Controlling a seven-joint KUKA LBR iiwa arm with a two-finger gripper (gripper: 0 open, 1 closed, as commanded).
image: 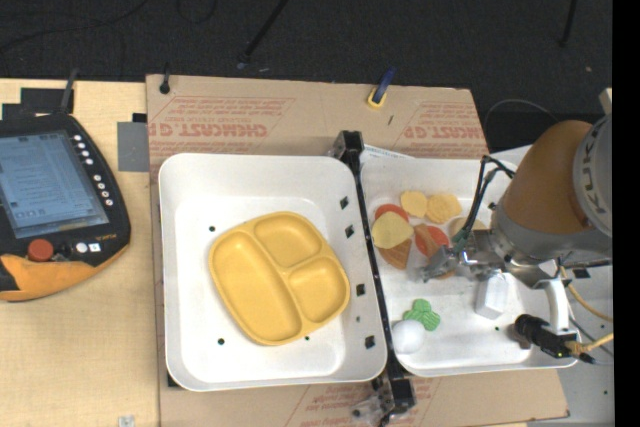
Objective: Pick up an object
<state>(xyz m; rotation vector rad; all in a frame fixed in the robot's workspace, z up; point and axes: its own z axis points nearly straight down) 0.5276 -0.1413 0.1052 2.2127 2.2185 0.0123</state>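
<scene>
1. Jaws (447, 260) low in the right bin (455, 355), at the right side of the food pile; can't tell if they're apart or together (tips blur into the clutter).
2. Nothing visibly between the jaws, so no grasp to report.
3. Just left of the jaws: red-and-tan piece (392, 230), touching a reddish slice (430, 239); a brown piece (396, 255) sits under them.
4. Behind those, near the bin's far wall: two pale yellow round pieces (428, 206), side by side.
5. Toward the near wall: small green object (425, 315) touching a white ball (408, 335).
6. Right of the jaws: a white block (491, 295).
7. Arm (545, 190) comes in from the right, orange band over the bin's right edge.
8. Left bin (190, 195) holds a yellow divided tray (278, 277), three compartments, lying flat.
9. Table (140, 315) far left: teach pendant (55, 205), screen lit.
</scene>
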